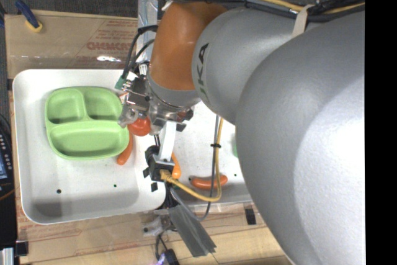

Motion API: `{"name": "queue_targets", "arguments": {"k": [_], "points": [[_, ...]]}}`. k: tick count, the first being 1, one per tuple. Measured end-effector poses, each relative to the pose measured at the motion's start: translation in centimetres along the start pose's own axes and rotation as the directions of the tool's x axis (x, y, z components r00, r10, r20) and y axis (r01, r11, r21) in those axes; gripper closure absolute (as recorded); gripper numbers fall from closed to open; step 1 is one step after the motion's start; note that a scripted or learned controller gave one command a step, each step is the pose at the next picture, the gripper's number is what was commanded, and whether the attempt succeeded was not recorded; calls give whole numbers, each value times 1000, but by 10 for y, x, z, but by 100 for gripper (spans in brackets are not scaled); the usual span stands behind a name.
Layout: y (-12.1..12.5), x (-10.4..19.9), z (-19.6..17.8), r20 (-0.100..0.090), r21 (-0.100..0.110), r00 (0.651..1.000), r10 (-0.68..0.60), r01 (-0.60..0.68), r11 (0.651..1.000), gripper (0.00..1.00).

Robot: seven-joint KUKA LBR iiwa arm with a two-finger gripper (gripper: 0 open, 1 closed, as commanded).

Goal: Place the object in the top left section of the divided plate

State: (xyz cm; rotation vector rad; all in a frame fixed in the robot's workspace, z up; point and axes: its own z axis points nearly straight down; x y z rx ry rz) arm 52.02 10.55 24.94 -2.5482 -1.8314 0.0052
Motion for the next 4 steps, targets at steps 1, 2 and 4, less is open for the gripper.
{"name": "queue_targets", "arguments": {"k": [1, 2, 4], "points": [[-46, 27, 35, 4, 3, 952, 307, -307, 952, 100], [-30, -50, 59, 2, 1, 977, 212, -212, 977, 100], [17, 57, 24, 1, -1, 994, 110, -110, 994, 100]]}}
